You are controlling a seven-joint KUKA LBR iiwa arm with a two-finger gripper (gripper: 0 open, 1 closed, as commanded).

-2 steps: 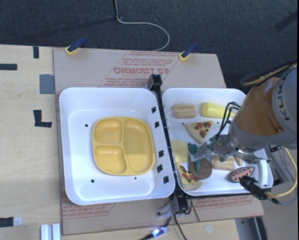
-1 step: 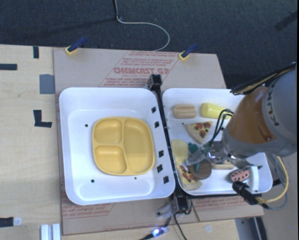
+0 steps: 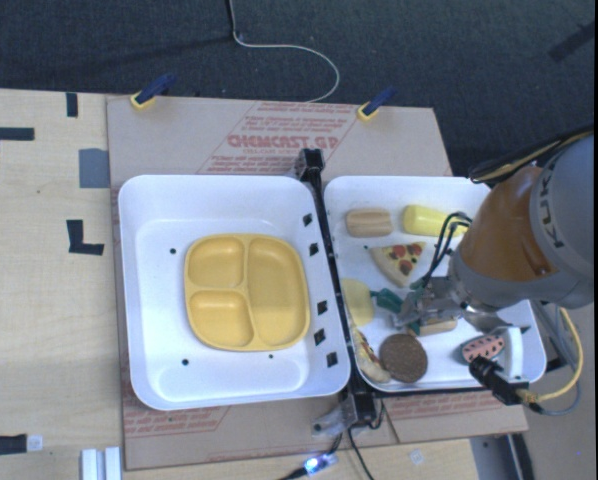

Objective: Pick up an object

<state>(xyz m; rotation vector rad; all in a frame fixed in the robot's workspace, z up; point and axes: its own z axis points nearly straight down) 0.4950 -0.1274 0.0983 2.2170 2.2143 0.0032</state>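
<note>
From my screen the arm (image 3: 524,238) comes in from the right, its orange band bulking over the right side of the right bin (image 3: 399,181), with the wrist bent down and toward the bin's middle. The gripper (image 3: 419,313) sits low among the food pieces there; its tip is lost in clutter and shadow, so I cannot tell how far open it is or whether it has hold of anything. The things to pick lie around it: a small green piece (image 3: 386,297) just beside the tip on the divider side, a pale yellow piece (image 3: 356,300) beyond that against the inner wall, and a brown round disc (image 3: 403,357) near the front wall. A pizza slice (image 3: 400,258) lies near the gripper toward the far side, and behind it a bun (image 3: 367,222) and a yellow block (image 3: 422,218) sit side by side along the far wall. A pink speckled piece (image 3: 482,348) rests by the front right corner, under the arm's edge. Room is tight in this bin, with pieces close on every side of the gripper. The left bin (image 3: 149,268) holds a yellow divided plate (image 3: 247,291) near its centre, with bare white floor all round it out to the walls.
</note>
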